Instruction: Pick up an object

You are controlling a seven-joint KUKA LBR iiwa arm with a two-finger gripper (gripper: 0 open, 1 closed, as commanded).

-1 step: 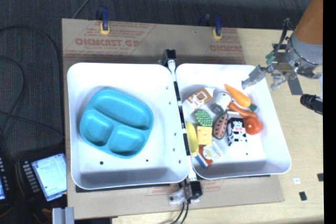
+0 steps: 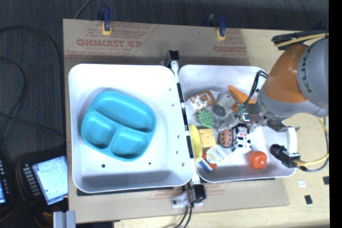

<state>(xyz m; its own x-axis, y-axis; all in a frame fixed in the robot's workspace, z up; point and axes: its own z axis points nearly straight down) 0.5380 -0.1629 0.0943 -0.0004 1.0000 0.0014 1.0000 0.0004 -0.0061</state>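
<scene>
The arm [image 2: 296, 85] reaches over the right bin [image 2: 278, 171], its claw [image 2: 243, 115] low among the toys there; whether it is apart or together I cannot tell. A tomato [image 2: 258, 159] sits near the front wall, a carrot [image 2: 238, 94] further back. The left bin [image 2: 80, 83] holds a blue divided tray [image 2: 117, 124]

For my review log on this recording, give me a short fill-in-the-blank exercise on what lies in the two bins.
1. The blue divided tray lies in the ____ bin.
2. The tray has ____ compartments.
3. The small round tomato in the right bin is coloured ____.
4. The hand is above the ____ bin.

Missing words: left; three; red; right
</scene>
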